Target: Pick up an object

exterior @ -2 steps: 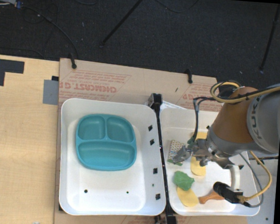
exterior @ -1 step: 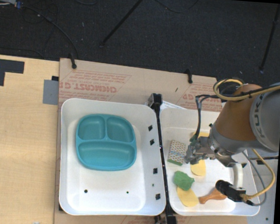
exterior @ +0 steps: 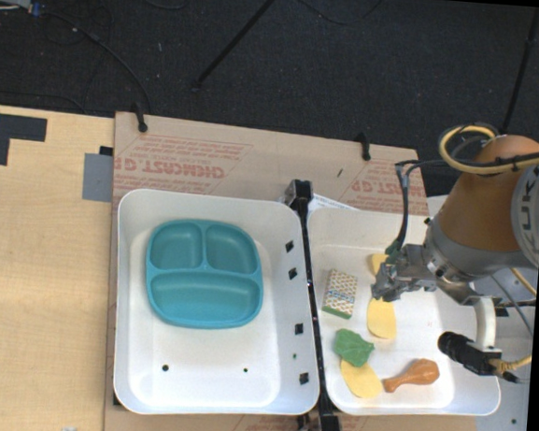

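In the right bin point(exterior: 441, 403) lie a patterned green-and-white block point(exterior: 341, 292), a pale yellow piece point(exterior: 382, 319), a green leafy toy point(exterior: 354, 347), another yellow piece point(exterior: 361, 381) and an orange-brown drumstick point(exterior: 413, 374). My gripper point(exterior: 385, 288) hangs low over the bin, just above the upper yellow piece and to the right of the patterned block. A further small yellow thing point(exterior: 377, 262) peeks out behind the gripper.
The left bin point(exterior: 135, 358) holds a teal divided plate point(exterior: 204, 273). A black divider point(exterior: 304, 307) runs between the two bins. The arm's orange and grey body point(exterior: 486, 210) looms over the right bin's far right side.
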{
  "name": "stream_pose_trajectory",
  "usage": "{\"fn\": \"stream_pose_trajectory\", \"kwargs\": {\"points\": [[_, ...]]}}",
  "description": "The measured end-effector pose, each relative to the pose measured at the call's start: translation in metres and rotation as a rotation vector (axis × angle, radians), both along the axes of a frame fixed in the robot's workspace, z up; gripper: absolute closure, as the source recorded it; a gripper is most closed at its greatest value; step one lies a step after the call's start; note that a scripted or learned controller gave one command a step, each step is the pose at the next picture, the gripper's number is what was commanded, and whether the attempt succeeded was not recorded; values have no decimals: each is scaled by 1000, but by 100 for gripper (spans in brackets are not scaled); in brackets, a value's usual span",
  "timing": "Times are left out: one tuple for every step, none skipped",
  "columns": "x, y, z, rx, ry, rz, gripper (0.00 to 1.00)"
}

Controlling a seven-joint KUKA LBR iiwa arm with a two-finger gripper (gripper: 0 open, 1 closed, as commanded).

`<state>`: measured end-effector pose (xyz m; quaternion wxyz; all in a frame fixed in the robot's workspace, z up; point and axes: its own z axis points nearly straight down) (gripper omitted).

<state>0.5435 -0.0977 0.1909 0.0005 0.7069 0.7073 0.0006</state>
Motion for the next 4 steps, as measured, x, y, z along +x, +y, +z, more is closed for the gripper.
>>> {"fn": "stream_pose_trajectory", "kwargs": {"points": [[6, -10, 54, -1, 0, -1, 100], [6, -11, 84, 0, 2, -1, 100], [23, 47, 71, 1, 5, 5, 100], [25, 101, 59, 1, 7, 3, 100]]}}
